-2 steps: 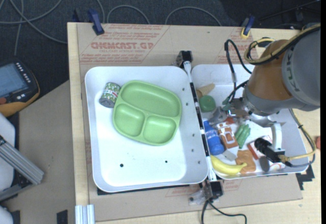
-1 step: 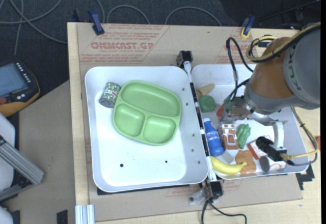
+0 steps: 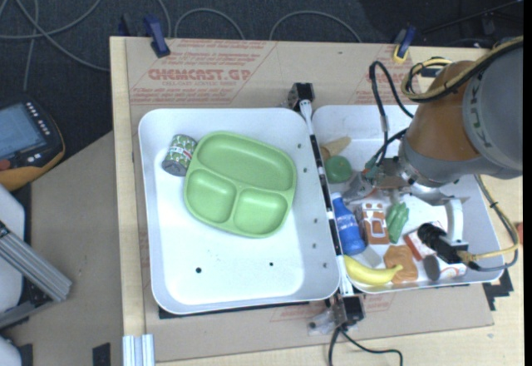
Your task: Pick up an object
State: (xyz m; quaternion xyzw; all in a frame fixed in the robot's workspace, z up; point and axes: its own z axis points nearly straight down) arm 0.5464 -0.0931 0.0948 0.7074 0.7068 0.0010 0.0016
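The right bin point(image 3: 349, 119) holds a heap of small things. Among them are a round green piece point(image 3: 337, 167), a blue bottle point(image 3: 347, 225), a yellow banana point(image 3: 369, 273), an orange-and-white box point(image 3: 374, 221), a green oblong piece point(image 3: 396, 220) and an orange-brown lump point(image 3: 401, 259). My gripper point(image 3: 368, 182) reaches in from the right and hangs low over the middle of this bin, just above the box and right of the round green piece. The wrist hides what lies under it.
The left bin point(image 3: 166, 264) carries a green divided plate point(image 3: 239, 184) and a small patterned can point(image 3: 178, 154) at its far left corner. A tan scrap point(image 3: 337, 145) lies near the right bin's back. A black clamp point(image 3: 301, 94) sits between the bins.
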